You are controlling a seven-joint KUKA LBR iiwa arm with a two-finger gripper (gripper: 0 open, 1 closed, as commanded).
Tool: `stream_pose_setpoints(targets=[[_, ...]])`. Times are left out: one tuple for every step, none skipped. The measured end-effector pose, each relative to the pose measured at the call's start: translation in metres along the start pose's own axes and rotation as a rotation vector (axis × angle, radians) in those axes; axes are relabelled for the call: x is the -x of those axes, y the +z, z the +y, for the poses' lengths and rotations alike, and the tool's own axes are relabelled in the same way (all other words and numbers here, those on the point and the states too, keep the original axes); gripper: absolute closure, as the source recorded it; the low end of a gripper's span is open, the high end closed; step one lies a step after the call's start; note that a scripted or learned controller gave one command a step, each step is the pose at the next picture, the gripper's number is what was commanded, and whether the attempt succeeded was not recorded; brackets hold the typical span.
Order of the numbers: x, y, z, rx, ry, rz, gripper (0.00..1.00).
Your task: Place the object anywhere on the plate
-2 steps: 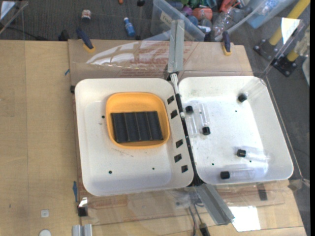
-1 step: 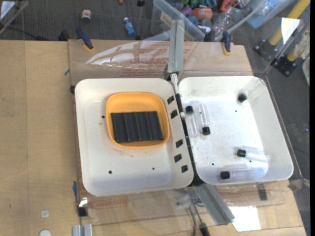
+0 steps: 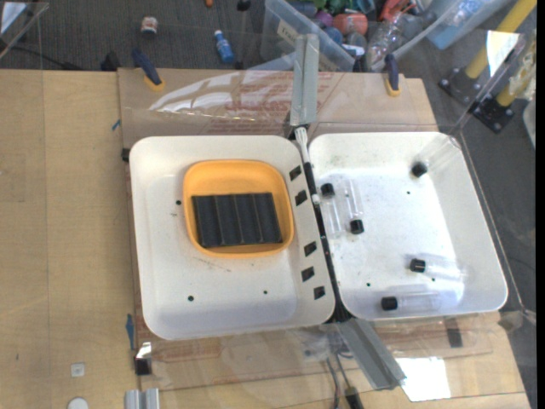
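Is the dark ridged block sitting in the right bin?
No, the dark ridged block lies on the orange plate in the left bin.

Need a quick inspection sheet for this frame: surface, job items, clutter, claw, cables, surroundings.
Surface: wooden bench bearing the left bin and right bin, side by side, touching.
Job's things: orange plate in the left bin, a dark ribbed block lying on it.
Clutter: several clear tubes with black caps in the right bin, such as one tube near its front edge.
Claw: nothing seen.
Cables: dark cable at the bench's front edge.
Surroundings: clear tub of coloured toys behind the bench; small items scattered on the grey floor.
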State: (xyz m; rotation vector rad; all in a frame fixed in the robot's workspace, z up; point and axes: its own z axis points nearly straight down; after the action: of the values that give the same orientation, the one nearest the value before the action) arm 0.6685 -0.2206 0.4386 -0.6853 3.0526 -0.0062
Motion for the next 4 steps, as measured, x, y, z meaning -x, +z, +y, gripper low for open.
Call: stream_pose_setpoints(targets=[[-0.0005, 0.0, -0.0006, 0.0, -0.371, -0.001, 1.0], [-0.0006, 0.0005, -0.0006, 0.002, -0.766, -0.002, 1.0], [-0.0007, 0.0009, -0.0006, 0.003, -1.057, -0.002, 1.0], [-0.0004, 0.0014, -0.0002, 0.005, -1.387, -0.003, 1.0]])
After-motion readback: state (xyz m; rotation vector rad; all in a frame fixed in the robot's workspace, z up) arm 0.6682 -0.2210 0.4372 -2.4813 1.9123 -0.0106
